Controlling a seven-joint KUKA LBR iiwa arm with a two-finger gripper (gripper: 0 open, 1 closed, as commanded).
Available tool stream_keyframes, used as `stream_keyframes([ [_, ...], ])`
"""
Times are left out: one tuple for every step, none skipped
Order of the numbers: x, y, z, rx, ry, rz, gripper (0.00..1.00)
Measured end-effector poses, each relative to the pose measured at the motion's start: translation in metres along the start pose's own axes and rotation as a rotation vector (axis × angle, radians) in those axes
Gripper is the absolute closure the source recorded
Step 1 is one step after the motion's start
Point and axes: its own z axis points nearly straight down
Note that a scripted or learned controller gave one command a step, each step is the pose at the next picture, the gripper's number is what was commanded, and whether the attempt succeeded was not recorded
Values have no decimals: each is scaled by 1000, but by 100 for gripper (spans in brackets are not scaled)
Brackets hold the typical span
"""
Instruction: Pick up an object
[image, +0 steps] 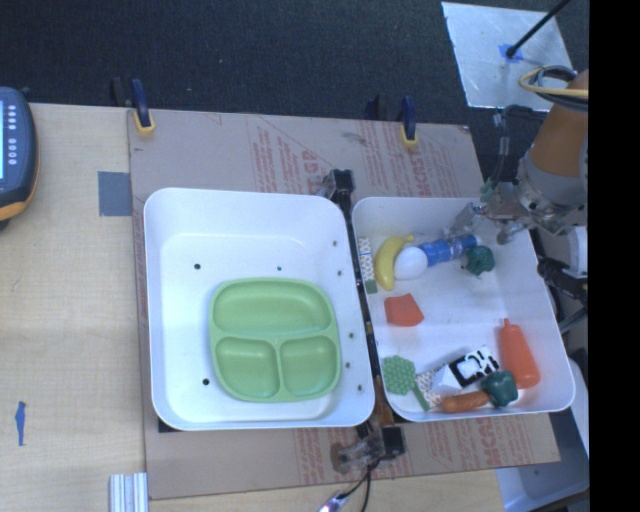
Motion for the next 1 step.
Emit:
stream_keyframes([
  [39,-97,22,24,7,2,0],
])
